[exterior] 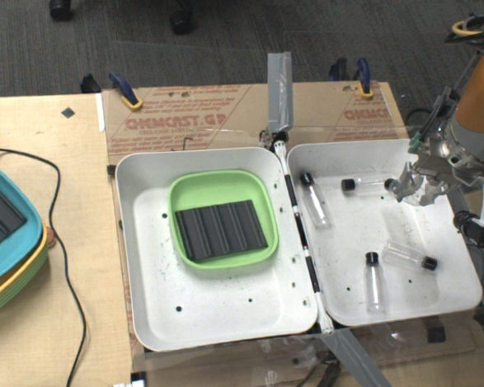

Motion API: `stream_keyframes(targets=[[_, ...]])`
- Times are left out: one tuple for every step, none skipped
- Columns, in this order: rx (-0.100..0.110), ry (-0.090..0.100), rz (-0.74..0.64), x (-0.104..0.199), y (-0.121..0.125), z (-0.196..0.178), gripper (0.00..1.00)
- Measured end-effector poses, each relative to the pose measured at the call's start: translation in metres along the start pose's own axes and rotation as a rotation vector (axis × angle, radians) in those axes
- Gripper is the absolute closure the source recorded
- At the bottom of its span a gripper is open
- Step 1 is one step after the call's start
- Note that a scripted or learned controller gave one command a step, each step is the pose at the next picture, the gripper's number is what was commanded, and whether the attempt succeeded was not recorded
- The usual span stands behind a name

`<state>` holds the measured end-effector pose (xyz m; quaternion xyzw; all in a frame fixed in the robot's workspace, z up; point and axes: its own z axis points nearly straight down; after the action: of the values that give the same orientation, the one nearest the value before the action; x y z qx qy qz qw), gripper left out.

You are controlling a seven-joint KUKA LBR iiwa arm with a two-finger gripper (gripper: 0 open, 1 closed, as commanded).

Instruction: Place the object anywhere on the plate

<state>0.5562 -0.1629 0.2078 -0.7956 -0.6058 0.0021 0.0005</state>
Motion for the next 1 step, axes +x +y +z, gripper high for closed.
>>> stream_keyframes(targets=[[0.0, 0.0, 0.0, 0.0, 0.0001, -0.0001, 0.0]])
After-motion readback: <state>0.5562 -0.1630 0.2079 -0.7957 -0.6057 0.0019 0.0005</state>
